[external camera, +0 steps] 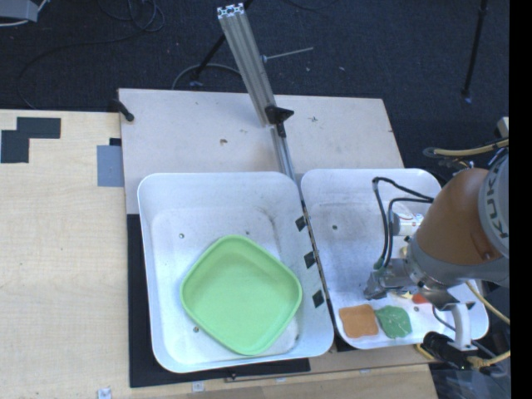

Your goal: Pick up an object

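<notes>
A light green square plate (241, 293) lies in the left bin (166, 223). In the right bin (349, 214), at its front edge, an orange flat piece (359, 321) and a green lumpy object (393, 321) sit side by side. My gripper (381, 287) hangs low over the right bin, just behind and above these two objects. Nothing is visibly held between its fingers.
A metal strut (253, 65) slants down from the back to the divider between the bins. The arm's orange band (453, 214) and cables cover the right bin's right side. Bare floor of the right bin lies toward the back left.
</notes>
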Controlling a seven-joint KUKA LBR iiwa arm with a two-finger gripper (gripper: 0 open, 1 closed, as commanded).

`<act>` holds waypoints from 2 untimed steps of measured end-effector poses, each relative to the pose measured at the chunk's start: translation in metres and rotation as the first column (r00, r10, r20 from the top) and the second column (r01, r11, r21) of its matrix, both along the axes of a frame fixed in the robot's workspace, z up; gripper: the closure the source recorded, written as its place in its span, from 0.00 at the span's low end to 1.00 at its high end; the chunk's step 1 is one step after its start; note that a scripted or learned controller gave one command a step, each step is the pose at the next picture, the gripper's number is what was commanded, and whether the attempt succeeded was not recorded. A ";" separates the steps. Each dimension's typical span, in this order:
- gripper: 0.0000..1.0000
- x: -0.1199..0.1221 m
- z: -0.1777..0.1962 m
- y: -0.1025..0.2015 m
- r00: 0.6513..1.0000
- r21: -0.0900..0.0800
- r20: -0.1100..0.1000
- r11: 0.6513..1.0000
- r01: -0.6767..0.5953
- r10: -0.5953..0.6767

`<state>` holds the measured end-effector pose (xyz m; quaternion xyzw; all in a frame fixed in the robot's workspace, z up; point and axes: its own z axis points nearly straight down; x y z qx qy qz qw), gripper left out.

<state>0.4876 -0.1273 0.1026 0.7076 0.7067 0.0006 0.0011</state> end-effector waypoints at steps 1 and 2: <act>1.00 0.009 0.058 -0.004 1.000 0.000 0.002 1.000 -0.001 0.001; 1.00 0.003 0.108 -0.013 1.000 0.000 0.001 1.000 0.000 0.000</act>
